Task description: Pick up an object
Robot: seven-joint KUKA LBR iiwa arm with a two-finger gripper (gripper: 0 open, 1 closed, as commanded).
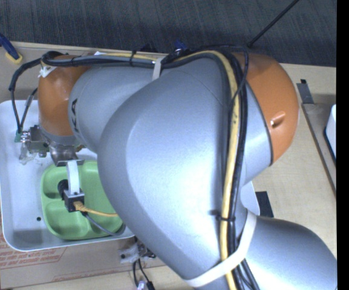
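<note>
A white bin on a pale wooden bench holds a green tray; dark carpet lies beyond.

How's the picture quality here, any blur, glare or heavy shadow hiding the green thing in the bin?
Camera view: soft overall, the arm looming large and slightly blurred; even lighting, mild sheen on its grey shell, no harsh glare; the green tray sits in light shadow, partly blocked by the arm, in the white bin.
</note>
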